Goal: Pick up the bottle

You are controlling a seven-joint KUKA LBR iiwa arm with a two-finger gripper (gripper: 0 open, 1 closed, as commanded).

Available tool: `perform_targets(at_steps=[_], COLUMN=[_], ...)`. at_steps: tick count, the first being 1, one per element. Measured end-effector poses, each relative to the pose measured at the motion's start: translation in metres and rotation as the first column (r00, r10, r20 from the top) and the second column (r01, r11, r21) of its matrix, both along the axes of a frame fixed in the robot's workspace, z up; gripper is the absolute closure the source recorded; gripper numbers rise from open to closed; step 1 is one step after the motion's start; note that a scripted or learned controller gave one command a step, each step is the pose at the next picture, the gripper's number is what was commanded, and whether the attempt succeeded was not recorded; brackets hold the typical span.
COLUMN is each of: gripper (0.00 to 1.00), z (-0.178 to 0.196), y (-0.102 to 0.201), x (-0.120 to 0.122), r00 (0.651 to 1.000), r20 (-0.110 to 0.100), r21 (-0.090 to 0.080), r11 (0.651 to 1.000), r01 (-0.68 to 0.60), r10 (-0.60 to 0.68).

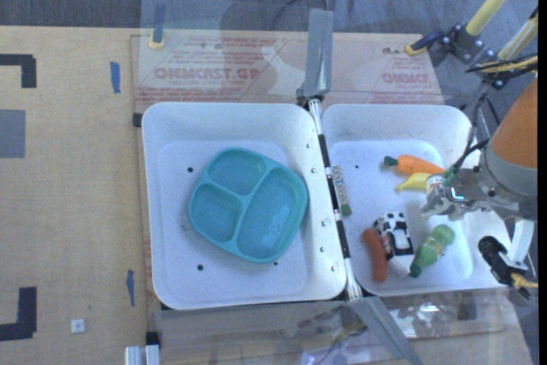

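Jaw state could not be read from the overhead view: the gripper (pixel 446 199) appeared as a small metallic cluster at the right side of the right bin (pixel 359 122), and nothing was visibly held by it. It hung over the bin floor, just below the yellow toy and just above the upper end of the bottle.

The arm (pixel 520 141) entered from the right, with its orange band showing above the grey wrist.

The bottle (pixel 432 249), green with a paler cap end, lay on its side in the lower right part of the right bin, tilted along a diagonal. Its upper end pointed toward the gripper; whether the two touched could not be determined.

Other contents of the right bin:
- An orange carrot toy (pixel 416 163) lay near the upper right, with a yellow toy (pixel 416 181) just below it and touching it.
- A black-and-white toy (pixel 396 234) lay left of the bottle.
- A reddish sausage-shaped toy (pixel 376 255) lay just beside the black-and-white toy, on its left.

The left bin (pixel 171 132) held a teal divided plate (pixel 248 204) with three compartments, sitting near the middle of the bin floor.

Both bins stood side by side on the bench (pixel 68 209).
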State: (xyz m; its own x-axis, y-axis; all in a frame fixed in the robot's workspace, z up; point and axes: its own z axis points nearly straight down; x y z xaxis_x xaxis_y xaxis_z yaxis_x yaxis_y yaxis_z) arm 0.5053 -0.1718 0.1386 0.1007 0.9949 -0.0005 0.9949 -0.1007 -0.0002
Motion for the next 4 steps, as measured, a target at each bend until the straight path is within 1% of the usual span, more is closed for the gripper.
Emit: perform_targets(at_steps=[1, 2, 3, 4], gripper=[0.0, 0.0, 1.0, 0.0], z=[0.0, -0.045, -0.036, -0.036], y=[0.0, -0.035, -0.037, -0.037], x=[0.0, -0.02, -0.021, -0.021], r00=[1.0, 0.998, 0.997, 0.997], r20=[0.0, 0.0, 0.0, 0.0], r21=[0.0, 0.003, 0.002, 0.002], r11=[1.0, 0.998, 0.997, 0.997], r01=[0.0, 0.07, 0.072, 0.072], r10=[0.0, -0.07, -0.072, -0.072])
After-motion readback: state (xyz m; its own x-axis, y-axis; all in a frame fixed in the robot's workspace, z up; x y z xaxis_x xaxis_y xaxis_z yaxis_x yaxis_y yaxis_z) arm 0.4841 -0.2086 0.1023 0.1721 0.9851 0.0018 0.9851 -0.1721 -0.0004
